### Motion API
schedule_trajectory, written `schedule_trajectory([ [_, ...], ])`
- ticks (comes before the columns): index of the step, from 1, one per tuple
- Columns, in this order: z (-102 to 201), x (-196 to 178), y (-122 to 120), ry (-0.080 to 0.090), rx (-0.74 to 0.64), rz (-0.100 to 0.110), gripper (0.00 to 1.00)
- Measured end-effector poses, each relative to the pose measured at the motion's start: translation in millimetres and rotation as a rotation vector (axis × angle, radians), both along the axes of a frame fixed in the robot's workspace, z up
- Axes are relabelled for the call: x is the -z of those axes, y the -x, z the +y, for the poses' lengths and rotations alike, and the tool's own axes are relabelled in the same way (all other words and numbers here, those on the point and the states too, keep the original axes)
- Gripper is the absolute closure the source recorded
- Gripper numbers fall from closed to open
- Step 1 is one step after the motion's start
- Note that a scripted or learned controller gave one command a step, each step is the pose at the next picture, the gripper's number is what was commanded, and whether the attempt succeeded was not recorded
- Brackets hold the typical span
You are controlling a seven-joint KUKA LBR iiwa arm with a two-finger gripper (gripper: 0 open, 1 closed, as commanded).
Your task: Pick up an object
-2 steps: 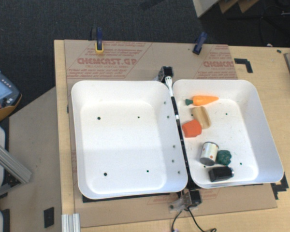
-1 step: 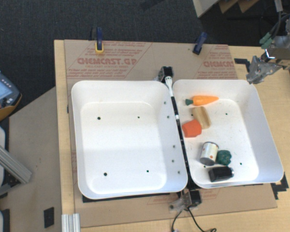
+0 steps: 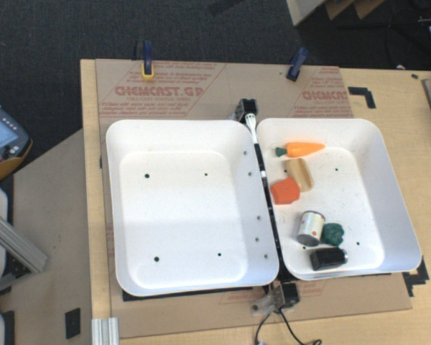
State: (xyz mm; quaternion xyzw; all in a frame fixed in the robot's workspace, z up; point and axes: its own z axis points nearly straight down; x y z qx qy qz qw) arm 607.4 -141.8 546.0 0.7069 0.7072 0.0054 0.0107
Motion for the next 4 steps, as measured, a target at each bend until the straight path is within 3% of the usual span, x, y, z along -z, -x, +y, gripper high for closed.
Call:
schedule_trajectory([
  [1,46,175,11,-0.012,-0.003,0.041,1.0],
  [2,29,17,-41,-0.002,-0.001,0.002,1.0],
  [3,65,164,-45,-0.011,-0.003,0.038,1.0],
  [4,28,75,-12,-0.004,0.005,0.011,1.0],
])
